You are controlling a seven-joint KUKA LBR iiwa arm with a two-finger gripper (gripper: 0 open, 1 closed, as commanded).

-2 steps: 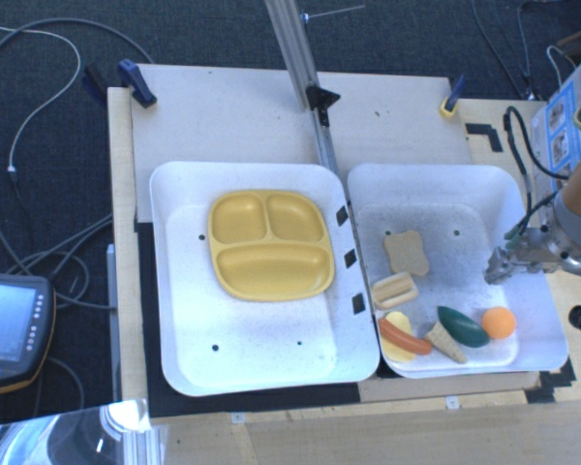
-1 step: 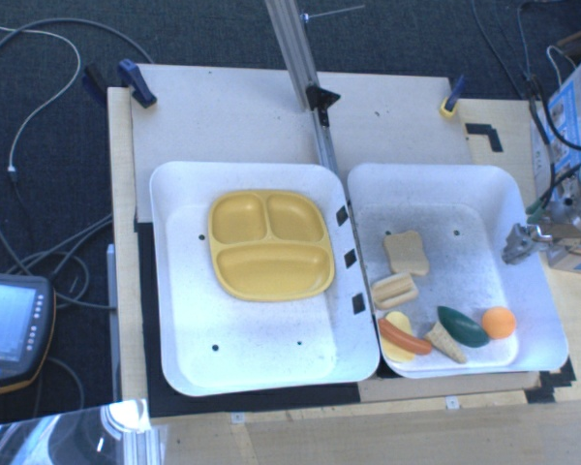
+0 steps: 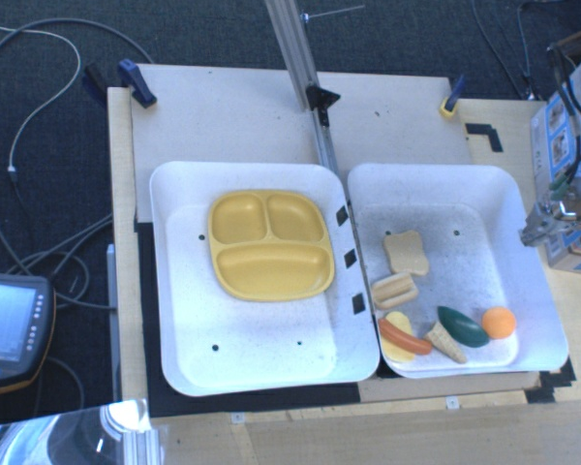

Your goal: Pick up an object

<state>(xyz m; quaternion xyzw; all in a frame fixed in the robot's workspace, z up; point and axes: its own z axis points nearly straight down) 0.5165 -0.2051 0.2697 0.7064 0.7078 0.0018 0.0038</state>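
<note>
No text, label, brand, number or sign can be read anywhere. The lit screen of the handheld panel [image 3: 5, 329] at the left edge is a pale blur with no legible characters. The blue-and-white patches on the equipment [image 3: 562, 148] at the right edge could be labels, but they are too small and blurred to make out.

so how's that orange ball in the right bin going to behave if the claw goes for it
The orange ball looks round and smooth, so it will probably roll if nudged. It sits by the bin's lower right corner beside a dark green vegetable, which may stop it. It is likely light plastic.
</note>
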